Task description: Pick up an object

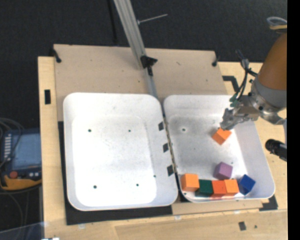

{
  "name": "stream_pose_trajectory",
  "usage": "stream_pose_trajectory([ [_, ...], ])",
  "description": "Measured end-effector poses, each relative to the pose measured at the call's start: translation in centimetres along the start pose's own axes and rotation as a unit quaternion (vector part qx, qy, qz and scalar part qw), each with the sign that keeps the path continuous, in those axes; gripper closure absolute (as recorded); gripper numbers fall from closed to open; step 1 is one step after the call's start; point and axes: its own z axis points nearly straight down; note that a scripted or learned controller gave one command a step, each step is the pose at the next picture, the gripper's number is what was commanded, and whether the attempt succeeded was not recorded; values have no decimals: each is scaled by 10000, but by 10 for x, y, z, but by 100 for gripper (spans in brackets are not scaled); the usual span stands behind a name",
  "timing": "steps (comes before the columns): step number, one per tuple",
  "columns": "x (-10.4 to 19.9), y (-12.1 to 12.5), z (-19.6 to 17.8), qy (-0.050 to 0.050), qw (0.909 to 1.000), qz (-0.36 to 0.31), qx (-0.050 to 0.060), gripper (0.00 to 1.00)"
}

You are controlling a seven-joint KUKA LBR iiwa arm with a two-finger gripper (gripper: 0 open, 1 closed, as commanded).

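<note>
My gripper (226, 125) is over the upper right part of the right bin (200, 104), reaching in from the right. A small orange cube (221, 136) sits tilted right at its fingertips, and the gripper looks shut on the cube's top edge. Along the bin's front wall lie an orange block (190, 181), a green block (205, 187), two more orange blocks (225, 187) and a blue block (246, 183). A purple block (223, 170) rests just behind that row.
The left bin (80, 109) stands beside the right one, with a divider (167, 144) between them. A grey metal rail (132, 29) slants in from the top to the bins' back edge. Cables and a device (20, 156) lie off the bench's left side.
</note>
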Motion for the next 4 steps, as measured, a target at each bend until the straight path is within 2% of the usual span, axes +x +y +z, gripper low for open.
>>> stream_pose_trajectory([
  [1,51,8,11,2,10000,-1,4,100],
  [2,109,2,10,10,10000,-5,6,100],
  [4,210,11,28,5,10000,-6,6,100],
])
